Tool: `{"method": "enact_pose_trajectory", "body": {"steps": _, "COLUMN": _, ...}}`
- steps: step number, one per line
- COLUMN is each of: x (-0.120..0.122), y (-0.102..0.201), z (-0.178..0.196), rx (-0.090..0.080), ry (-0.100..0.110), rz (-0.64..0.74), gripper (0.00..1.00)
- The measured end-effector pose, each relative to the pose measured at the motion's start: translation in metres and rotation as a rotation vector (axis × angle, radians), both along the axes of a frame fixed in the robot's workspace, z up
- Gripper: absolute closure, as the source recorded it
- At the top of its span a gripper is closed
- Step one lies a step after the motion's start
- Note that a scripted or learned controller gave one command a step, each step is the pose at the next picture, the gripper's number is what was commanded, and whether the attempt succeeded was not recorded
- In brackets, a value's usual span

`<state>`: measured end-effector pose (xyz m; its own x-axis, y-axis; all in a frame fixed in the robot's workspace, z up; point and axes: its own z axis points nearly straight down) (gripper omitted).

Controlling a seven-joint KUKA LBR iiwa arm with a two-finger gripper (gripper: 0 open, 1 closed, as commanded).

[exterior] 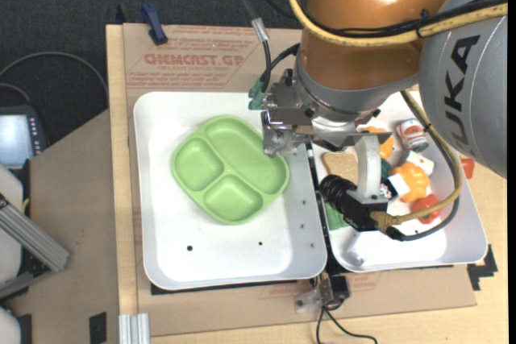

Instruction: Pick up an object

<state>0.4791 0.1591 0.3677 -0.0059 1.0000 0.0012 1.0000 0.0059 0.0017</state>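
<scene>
A light green divided plate (228, 169) lies in the left white bin (157, 205), towards its back right. My gripper (274, 139) hangs under the big orange wrist band, right over the plate's right rim near the wall between the bins. The arm hides how it meets the rim. In the right bin (472, 242) lie a tan, toast-like slice (339, 164), an orange toy (413, 181), a small red and white can (414, 133) and a red piece (428, 205), partly covered by the arm.
Both bins rest on a brown board (193, 56) printed with red letters. A blue clamp (153, 23) grips the board's back left corner. Two small dark specks mark the left bin's front floor. Cables loop around the arm.
</scene>
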Motion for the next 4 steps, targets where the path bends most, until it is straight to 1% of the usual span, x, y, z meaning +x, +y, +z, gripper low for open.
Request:
{"method": "enact_pose_trajectory", "body": {"steps": 1, "x": 0.000, "y": -0.098, "z": -0.013, "rx": -0.004, "ry": 0.005, "rz": -0.017, "gripper": 1.00}}
{"method": "enact_pose_trajectory", "body": {"steps": 2, "x": -0.001, "y": -0.005, "z": -0.056, "rx": -0.001, "ry": 0.009, "rz": 0.003, "gripper": 1.00}}
{"method": "enact_pose_trajectory", "body": {"steps": 3, "x": 0.001, "y": -0.023, "z": 0.009, "rx": 0.001, "ry": -0.006, "rz": -0.006, "gripper": 1.00}}
{"method": "enact_pose_trajectory", "body": {"steps": 4, "x": 0.050, "y": -0.032, "z": -0.074, "rx": -0.004, "ry": 0.010, "rz": -0.010, "gripper": 1.00}}
